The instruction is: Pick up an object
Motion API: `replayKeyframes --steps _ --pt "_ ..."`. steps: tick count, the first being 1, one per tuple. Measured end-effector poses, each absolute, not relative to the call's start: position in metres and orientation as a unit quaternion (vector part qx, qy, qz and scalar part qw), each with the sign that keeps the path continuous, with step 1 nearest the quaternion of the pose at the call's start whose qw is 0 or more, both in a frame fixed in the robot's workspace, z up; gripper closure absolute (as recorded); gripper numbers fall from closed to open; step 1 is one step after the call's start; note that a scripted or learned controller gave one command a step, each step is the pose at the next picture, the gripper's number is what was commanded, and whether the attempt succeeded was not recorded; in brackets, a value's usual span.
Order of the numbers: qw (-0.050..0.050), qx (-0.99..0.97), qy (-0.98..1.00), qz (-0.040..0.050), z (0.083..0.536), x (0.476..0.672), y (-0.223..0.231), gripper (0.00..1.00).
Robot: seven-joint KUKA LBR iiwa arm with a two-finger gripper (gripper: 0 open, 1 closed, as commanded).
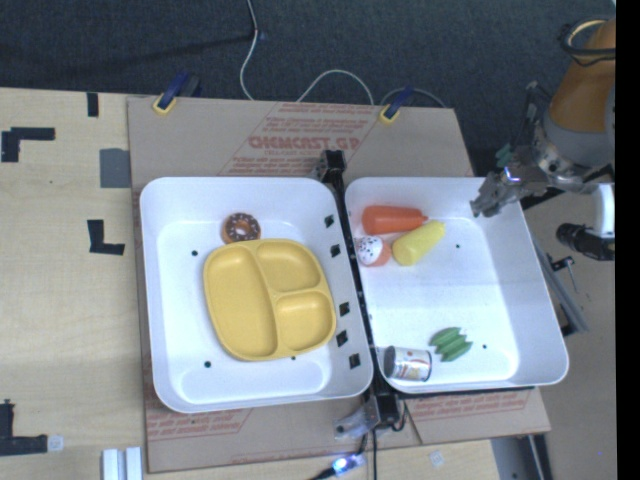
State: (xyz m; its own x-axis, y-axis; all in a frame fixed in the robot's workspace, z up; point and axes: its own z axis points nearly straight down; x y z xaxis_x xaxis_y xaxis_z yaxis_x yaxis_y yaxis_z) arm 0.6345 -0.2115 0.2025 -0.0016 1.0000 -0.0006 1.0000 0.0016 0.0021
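- Gripper sits at the right bin's upper right rim, dark and small against the edge; how far it is open cannot be told from this view, and nothing shows in its hold.
- Candidates all lie in the right bin: an orange carrot against the top wall, a yellow piece touching its lower right end, and a small white and red ball just beside both, close to the divider.
- Crowding is the main risk there. A descent onto that cluster could, I judge, land on two things at once, or push one aside so the close comes up short.
- Roundness adds to it: the ball would likely roll away if nudged, and the carrot's taper could let it slide out of a squeeze.
- Green pod lies low and flat near the bin's lower right, well apart from the cluster; it looks thin enough that a close might pass above it.
- Silver can lies on its side in the lower left corner, against the wall. I judge the rim could block one side of a grasp, and its slick curve may slip.
- Left bin holds a yellow divided tray and a doughnut just above it, a farther reach from the arm.
- Bin rim directly under the gripper is a collision hazard if it drops straight down from here.
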Motion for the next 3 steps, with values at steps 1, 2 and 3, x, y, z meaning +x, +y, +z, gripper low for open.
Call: replayKeyframes --steps 1,2,3 --pt "-0.001 0.705 0.709 0.0000 0.199 0.624 -0.160 1.00" --pt "-0.001 0.705 0.709 0.0006 0.211 0.617 -0.107 1.00" --pt "-0.002 0.705 0.709 -0.0003 0.204 0.608 -0.051 1.00"
